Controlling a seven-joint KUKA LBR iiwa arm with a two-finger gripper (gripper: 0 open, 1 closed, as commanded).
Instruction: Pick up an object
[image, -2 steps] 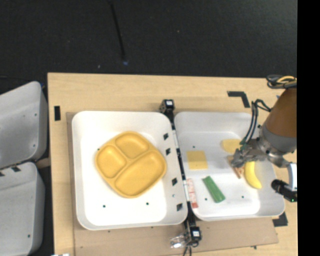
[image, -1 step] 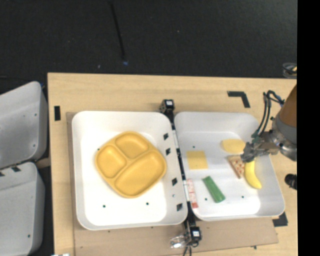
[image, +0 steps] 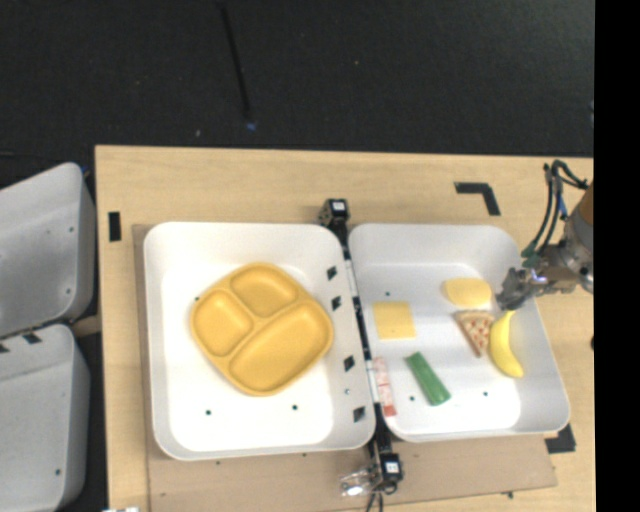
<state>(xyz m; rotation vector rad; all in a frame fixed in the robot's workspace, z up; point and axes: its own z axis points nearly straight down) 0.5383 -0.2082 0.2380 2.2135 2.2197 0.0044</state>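
Note:
The right bin (image: 420, 250) holds several toy foods: a yellow cheese square (image: 394, 321), a pale yellow rounded piece (image: 467, 292), a pizza slice (image: 477, 329), a banana (image: 506, 345) and a green stick (image: 427, 379). My gripper (image: 517, 287) hangs at the bin's right rim, just above the banana's top end and right of the rounded piece. Nothing shows between its fingers.
The left bin (image: 170, 400) carries a yellow three-compartment plate (image: 262, 327). A black divider with clips (image: 352, 330) runs between the bins. Cables (image: 550, 210) trail by the arm at the right edge. White chairs (image: 40, 250) stand left of the bench.

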